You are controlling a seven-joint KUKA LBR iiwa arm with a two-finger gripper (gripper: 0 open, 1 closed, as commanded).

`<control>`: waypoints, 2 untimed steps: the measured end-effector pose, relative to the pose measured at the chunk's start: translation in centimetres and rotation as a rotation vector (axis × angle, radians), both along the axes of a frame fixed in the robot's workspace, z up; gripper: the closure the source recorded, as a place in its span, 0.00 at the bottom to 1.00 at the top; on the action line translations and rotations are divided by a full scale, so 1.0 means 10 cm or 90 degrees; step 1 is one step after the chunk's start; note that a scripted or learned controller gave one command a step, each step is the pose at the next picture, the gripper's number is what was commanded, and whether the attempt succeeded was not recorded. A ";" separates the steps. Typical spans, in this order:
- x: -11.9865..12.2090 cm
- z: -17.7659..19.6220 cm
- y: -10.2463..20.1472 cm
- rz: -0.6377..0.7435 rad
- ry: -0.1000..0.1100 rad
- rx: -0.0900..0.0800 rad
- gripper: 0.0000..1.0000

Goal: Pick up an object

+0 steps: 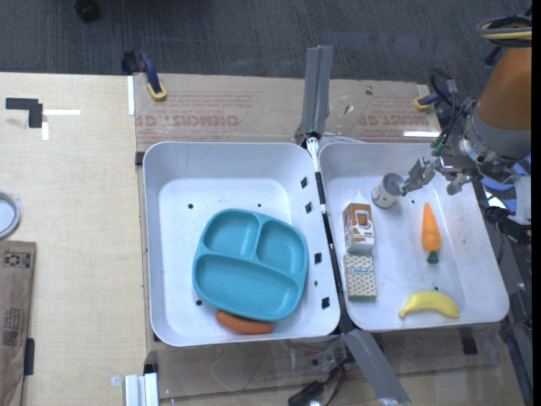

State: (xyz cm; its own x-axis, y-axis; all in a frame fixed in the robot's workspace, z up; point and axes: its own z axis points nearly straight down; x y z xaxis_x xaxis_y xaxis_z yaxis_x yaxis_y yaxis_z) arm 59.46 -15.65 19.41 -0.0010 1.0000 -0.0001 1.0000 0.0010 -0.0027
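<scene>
I see nothing picked yet — gripper point(390, 189) hangs in the right bin point(486, 311) near the carton point(359, 227); its opening, I cannot tell.

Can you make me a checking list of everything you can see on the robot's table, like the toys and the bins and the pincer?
Surface: two shallow white bins, left bin and right bin, on a brown board beside a pale wooden bench top.
Job's things: right bin holds a carrot, a banana, a small carton and a green patterned box. Left bin holds a blue divided plate with an orange sausage-shaped toy tucked at its front edge.
Clutter: tape roll and brown paper bag at the left.
Grippers: pincer over the right bin's back, nothing visibly held.
Cables: dark cables by the arm.
Surroundings: grey carpet, clamps on the board.
</scene>
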 end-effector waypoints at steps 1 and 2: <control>-0.02 -1.02 -0.48 0.001 -0.003 0.001 0.00; -0.02 -0.92 -0.49 0.000 -0.003 0.000 1.00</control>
State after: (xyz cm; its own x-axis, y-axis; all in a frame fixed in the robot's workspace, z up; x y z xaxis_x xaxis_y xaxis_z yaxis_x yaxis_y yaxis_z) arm 59.26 -20.60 10.18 -0.0007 1.0000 0.0003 1.0000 0.0007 0.0018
